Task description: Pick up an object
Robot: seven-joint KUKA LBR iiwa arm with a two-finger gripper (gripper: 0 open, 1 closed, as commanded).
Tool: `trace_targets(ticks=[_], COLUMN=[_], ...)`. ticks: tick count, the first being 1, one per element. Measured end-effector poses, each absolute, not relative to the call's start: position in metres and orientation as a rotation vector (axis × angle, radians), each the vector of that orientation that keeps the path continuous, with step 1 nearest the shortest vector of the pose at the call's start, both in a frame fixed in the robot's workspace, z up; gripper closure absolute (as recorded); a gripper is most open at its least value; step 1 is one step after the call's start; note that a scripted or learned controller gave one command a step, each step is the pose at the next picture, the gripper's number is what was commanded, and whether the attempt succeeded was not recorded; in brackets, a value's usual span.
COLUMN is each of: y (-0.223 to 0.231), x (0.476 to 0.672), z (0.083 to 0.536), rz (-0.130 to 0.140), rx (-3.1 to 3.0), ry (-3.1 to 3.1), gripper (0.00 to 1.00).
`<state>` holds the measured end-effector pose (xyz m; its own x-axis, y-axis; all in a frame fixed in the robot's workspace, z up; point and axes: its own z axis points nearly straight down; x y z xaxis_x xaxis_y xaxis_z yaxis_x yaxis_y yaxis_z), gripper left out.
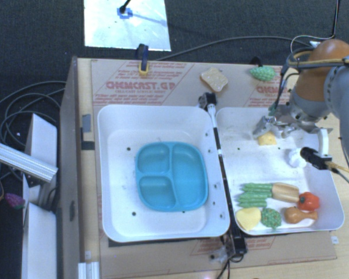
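My gripper (pixel 272 125) hangs low over the back of the right bin (pixel 238 121), under the grey arm with its orange band (pixel 331 50). A small yellow wedge (pixel 268 139) lies on the bin floor just below and in front of the gripper, very close to it or touching; I cannot tell which. A small white lump (pixel 292 157) rests a little to the right of the wedge.
Toy food fills the right bin's front: green beans (pixel 255 193), a bun (pixel 285 192), a tomato (pixel 308 201), a yellow fruit (pixel 249 217), a green floret (pixel 271 218). The left bin (pixel 119 156) holds a blue divided plate (pixel 171 175). A cracker (pixel 214 79) and a green toy (pixel 263 72) lie behind the bins.
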<state>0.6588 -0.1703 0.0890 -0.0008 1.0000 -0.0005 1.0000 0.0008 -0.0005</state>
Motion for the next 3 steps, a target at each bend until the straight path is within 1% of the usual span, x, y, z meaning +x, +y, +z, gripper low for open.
trace_targets(ticks=[1, 2, 3], y=[-0.17, -0.184, -0.183], x=[0.661, 0.67, 0.669], z=[0.102, 0.169, 0.168], rz=[0.004, 0.004, 0.002], rx=[2.215, 2.215, 2.216], ry=[2.221, 2.22, 2.221], gripper=[1.0, 1.0, 0.0])
